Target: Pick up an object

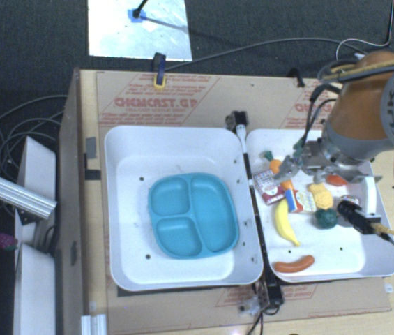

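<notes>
On the right bin (385, 257), the pincer (289, 167) hangs over toy food.

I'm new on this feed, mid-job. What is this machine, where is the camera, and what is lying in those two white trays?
You see one fixed camera above the bench, looking down at a slant. The grey arm with an orange band reaches in from the right; its end effector hangs over the right bin. I cannot tell whether it holds anything. That bin has toy food: a banana, a sausage, a dark green piece, a small carrot and some packets. The left bin holds a blue divided plate.
</notes>
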Action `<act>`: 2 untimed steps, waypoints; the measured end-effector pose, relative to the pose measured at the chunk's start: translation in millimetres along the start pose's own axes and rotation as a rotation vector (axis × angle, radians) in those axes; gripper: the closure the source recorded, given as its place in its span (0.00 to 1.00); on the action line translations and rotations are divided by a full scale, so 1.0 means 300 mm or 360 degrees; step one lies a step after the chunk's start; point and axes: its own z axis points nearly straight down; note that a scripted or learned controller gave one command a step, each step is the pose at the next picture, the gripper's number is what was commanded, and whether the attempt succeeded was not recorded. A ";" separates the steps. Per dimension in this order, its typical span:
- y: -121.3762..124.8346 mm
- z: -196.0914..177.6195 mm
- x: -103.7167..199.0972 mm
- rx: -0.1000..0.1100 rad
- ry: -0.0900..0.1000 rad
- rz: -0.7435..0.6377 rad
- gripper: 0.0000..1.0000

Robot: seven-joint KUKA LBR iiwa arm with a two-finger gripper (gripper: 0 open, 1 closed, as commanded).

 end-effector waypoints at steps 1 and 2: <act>-0.063 0.339 -0.079 -0.0022 -0.0009 0.0001 0.00; -0.057 0.301 -0.080 -0.0030 -0.0011 0.0001 1.00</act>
